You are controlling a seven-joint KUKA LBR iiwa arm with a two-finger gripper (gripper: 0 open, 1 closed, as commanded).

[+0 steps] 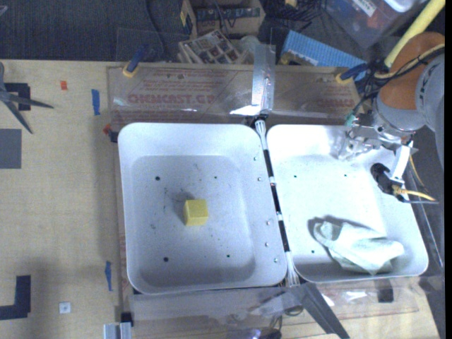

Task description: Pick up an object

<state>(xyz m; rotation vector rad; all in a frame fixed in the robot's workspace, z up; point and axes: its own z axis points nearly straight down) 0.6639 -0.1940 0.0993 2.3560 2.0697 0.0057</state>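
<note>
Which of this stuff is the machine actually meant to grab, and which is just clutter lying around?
For the job:
- yellow block in the left bin
- crumpled pale cloth in the right bin
- end effector over the right bin's far corner

Just lying about:
- blue box behind the bins
- cables on the floor
</note>
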